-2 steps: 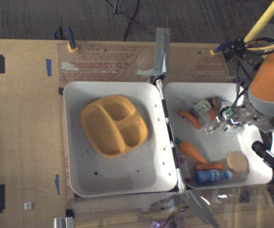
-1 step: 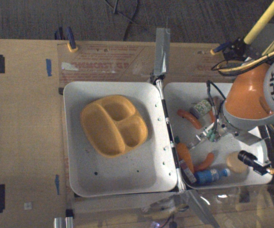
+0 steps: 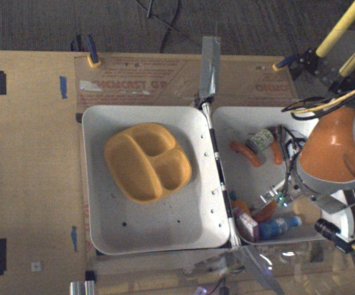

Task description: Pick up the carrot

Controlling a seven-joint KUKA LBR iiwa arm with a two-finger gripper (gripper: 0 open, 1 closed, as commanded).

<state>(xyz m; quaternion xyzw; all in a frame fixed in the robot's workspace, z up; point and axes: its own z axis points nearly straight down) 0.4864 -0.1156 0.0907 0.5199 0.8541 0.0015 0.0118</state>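
Observation:
The carrot [image 3: 246, 153], an orange-red tapered piece, lies in the upper left of the right bin [image 3: 226, 125]. A second thin orange piece [image 3: 278, 153] lies to its right, half behind cables. My gripper [image 3: 274, 198] hangs low over the bin's front part, below and to the right of the carrot and apart from it. Directly under the gripper's tip lies another orange piece [image 3: 265, 212]; whether the gripper touches it is unclear. The arm's orange band [image 3: 331, 149] hides the bin's right side.
A yellow divided plate [image 3: 147, 161] sits in the left bin [image 3: 103, 226]. In the right bin, a small greenish can [image 3: 262, 139] lies beside the carrot; a blue bottle [image 3: 279, 227] and a pink-red box [image 3: 247, 226] crowd the front wall. A metal divider [image 3: 217, 165] separates the bins.

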